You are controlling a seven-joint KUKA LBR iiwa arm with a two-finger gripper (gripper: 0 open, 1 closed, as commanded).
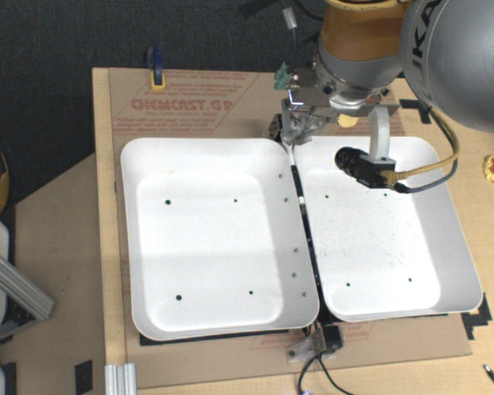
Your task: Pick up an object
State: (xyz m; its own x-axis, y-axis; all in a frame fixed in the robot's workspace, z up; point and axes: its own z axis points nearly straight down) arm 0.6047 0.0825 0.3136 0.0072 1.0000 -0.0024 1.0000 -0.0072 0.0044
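Observation:
My gripper [291, 130] hangs under the orange wrist band [362, 15], at the far end of the seam between the two white bins. Its tip is just above the back rim, where the left bin [140, 220] meets the right bin [445, 229]. A small tan piece [346, 121] shows just under the wrist, behind the right bin's back rim, and I cannot tell what it is. A black unit with a yellow cable [364, 168] hangs from the arm over the back of the right bin. The floors of both bins show plain white with small dark dots.
The bins rest on a brown board [189, 105]. A blue clamp [156, 66] and a green clamp [284, 78] stand on its back edge. The bulky grey arm [461, 48] fills the top right. A black connector [328, 337] lies at the front edge.

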